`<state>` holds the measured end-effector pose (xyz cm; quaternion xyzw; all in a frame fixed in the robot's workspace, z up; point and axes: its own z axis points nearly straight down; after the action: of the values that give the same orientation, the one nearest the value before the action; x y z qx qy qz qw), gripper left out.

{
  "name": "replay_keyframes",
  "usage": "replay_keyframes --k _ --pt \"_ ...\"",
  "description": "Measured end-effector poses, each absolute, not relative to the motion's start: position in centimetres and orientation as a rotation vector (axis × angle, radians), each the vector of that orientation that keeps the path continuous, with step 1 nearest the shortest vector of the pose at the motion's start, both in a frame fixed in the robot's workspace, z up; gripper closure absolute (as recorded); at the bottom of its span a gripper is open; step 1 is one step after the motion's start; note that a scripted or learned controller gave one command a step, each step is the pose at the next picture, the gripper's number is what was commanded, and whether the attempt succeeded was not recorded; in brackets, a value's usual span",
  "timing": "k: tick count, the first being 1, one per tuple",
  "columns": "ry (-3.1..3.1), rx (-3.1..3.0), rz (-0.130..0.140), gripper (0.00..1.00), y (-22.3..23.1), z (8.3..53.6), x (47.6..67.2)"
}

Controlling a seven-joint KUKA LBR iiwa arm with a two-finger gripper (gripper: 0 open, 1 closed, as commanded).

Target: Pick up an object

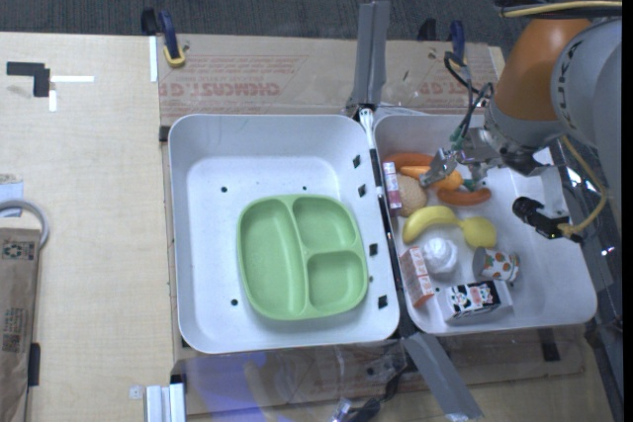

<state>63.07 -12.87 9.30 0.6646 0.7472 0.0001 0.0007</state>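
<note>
The right bin holds several items. Among them are an orange carrot, a red-orange sausage-shaped piece, a yellow banana, a lemon, a white-capped bottle, a red and white carton and a cow-patterned milk carton. My gripper hangs low over the far part of this bin and stands open. One finger is by the carrot's end and the other is above the red-orange piece. A small orange item shows between them, not clamped as far as I can see.
The left bin holds a green divided plate. A grey divider bar runs between the bins at the back. A small tube and a brown piece lie by the right bin's left wall. A speckled item sits near the lemon.
</note>
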Motion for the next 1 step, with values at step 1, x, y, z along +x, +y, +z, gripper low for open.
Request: replay_keyframes --k 1 --pt "2.267 2.177 -0.001 0.00 -14.61 9.17 57.24"
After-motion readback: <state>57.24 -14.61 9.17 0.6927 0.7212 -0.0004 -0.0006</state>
